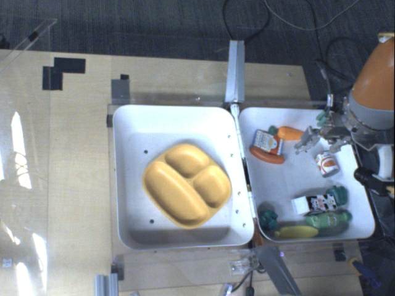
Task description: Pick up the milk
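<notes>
Arm [376, 85] lowered, gripper [318, 134] fingers spread

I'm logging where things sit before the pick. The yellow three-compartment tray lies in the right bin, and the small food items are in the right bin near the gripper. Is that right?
Not quite. The camera view shows the yellow three-compartment tray in the left bin, not the right one. The rest stands: the small food items, such as the milk carton and banana, are in the right bin, near the gripper.
</notes>
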### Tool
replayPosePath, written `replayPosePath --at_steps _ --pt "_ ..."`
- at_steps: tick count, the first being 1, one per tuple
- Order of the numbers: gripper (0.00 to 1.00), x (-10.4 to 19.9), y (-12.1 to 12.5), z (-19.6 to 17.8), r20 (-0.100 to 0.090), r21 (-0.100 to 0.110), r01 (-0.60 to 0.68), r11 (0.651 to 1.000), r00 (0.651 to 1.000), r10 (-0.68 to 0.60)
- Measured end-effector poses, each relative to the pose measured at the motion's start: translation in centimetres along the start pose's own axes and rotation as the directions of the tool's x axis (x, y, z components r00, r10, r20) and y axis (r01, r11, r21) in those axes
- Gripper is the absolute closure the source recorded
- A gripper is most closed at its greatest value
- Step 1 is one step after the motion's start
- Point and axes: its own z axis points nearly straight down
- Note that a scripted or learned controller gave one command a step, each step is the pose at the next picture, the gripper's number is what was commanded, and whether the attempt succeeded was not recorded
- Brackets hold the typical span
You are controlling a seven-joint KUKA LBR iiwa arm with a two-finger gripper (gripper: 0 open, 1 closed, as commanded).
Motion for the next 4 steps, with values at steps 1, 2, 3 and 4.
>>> replayPosePath --at_steps 1,2,3,4 --pt "0.00 5.8 0.1 -1.0 0.000 -0.001 -0.240 0.971 0.971 0.240" --pt "0.00 10.2 -0.7 -3.8 0.001 -0.004 0.218 0.976 0.976 -0.218" --pt "0.00 2.9 -7.6 2.7 0.001 0.000 0.144 0.990 0.990 -0.144" --pt "0.00 -1.5 -7.4 13.2 0.005 -0.009 0.192 0.981 0.981 -0.192"
